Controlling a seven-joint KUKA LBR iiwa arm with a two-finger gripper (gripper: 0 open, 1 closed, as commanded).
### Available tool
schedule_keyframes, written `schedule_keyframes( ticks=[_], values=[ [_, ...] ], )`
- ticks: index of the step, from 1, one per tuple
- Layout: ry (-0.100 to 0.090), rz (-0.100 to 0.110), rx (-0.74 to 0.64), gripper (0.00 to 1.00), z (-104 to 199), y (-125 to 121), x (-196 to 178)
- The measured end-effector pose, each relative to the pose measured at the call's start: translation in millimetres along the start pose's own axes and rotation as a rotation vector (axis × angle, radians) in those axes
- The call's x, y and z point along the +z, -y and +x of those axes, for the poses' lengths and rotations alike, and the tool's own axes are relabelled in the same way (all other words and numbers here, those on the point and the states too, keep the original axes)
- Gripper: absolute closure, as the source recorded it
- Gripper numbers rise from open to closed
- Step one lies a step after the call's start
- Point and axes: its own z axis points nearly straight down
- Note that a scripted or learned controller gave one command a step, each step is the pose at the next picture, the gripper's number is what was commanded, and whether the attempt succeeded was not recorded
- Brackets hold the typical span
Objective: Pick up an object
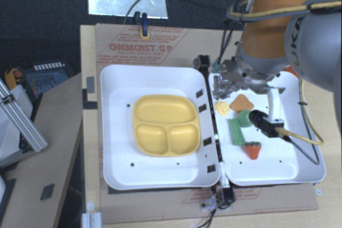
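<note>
In the left bin [115,115], near the middle, a yellow plate [165,124] with three compartments, lying flat.

In the right bin [299,168], several small things, all in the left half. Nearest to the divider [210,120] between the bins, a small pale yellow piece [222,108]. Just beside it, to the right and a little farther back, a flat orange piece [241,102]. In front of these, a green block [235,135], long and narrow, with a green round thing [245,117] at its far end, seemingly touching. Closer to the front edge, just beside the near end of the block, a red-orange piece [253,150].

Over the far part of the same bin, reaching in from the right, the grey arm [318,45] with its orange band [275,13]. Below the band, the gripper [220,85], low, close to the divider and just behind the pale yellow piece. Impossible to tell whether spread or pressed together: too dark there, and partly hidden under the wrist. Impossible also to tell whether touching any of the pieces.
</note>
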Motion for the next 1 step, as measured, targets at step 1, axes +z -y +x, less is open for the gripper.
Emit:
schedule_keyframes(
  ticks=[1],
  values=[
    [0.0, 0.0, 0.0, 1.0, 45.5, -16.2, 10.3]
  ],
)
